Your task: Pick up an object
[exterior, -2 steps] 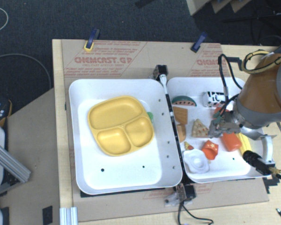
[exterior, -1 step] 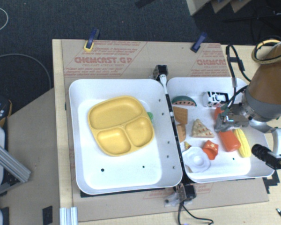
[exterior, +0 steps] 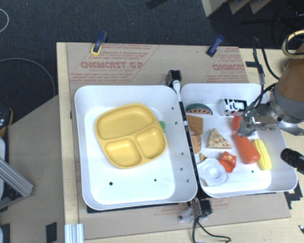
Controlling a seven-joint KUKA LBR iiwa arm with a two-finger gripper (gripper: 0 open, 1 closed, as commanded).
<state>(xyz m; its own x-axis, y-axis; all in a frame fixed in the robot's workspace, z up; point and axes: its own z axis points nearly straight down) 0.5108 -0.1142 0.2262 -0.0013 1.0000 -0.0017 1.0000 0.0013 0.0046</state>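
The right bin (exterior: 273, 184) holds several toy foods. An orange-red carrot-like piece (exterior: 247, 150) lies right of centre, with a yellow corn cob (exterior: 263, 154) beside it. My gripper (exterior: 247, 124) hangs low over the upper end of the orange-red piece, just below a black-and-white carton (exterior: 234, 105). Further left are a watermelon slice (exterior: 199, 109), a brown toast piece (exterior: 195, 124), a triangular sandwich wedge (exterior: 218, 139), a small red piece (exterior: 227, 160) and a white cup (exterior: 213, 171).
A yellow divided plate (exterior: 130, 134) sits in the left bin (exterior: 142, 191), with a bit of green at its right edge. Both bins rest on a cardboard sheet (exterior: 116, 62). The arm's orange band (exterior: 296, 80) is at the right edge.
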